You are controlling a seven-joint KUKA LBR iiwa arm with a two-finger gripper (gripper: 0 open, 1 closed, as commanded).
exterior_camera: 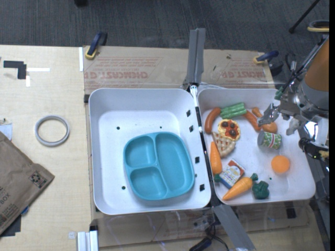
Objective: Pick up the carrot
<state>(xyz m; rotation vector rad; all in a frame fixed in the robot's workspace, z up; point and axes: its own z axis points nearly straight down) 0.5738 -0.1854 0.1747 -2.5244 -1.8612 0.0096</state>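
Observation:
The carrot [236, 188] is orange and tapered, and it lies at a slant near the front wall of the right bin [301, 192], its thick end beside a green broccoli [260, 190]. A second long orange piece [215, 158] lies along that bin's left wall. My gripper [277, 117] hangs over the bin's back right part, well behind and to the right of the carrot. It looks open, with nothing held. A small orange piece [268, 126] lies just beneath its tips.
The right bin also holds a green vegetable [233, 110], a sausage [211, 119], a small pizza on a waffle [226, 134], a green can [269, 140], an orange ball [281, 164] and a small carton [230, 174]. A blue divided plate [158, 165] sits in the left bin [104, 140].

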